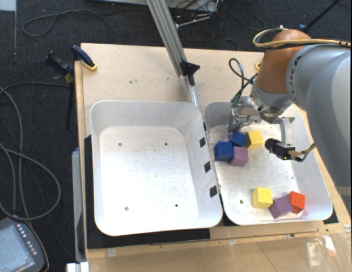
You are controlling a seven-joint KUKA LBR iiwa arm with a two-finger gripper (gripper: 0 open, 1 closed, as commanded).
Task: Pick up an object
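Observation:
My gripper (239, 127) hangs low over the far part of the right bin (309, 174), directly above a small dark blue block (238, 139). That block sits in a tight cluster with a larger blue cube (223, 151), a purple cube (240, 156) and a yellow cube (255, 139). Close to the bin's near edge lie another yellow cube (262, 197), a purple block (280, 206) and an orange block (297, 200). The gripper body hides the gap between it and the small blue block.
The left bin (97, 113) stands alongside, its wall meeting the right bin's near the blue cube. A slanted metal pole (167, 30) crosses the bench behind the bins. Blue and yellow clamps (79, 58) sit at the bench's far left corner.

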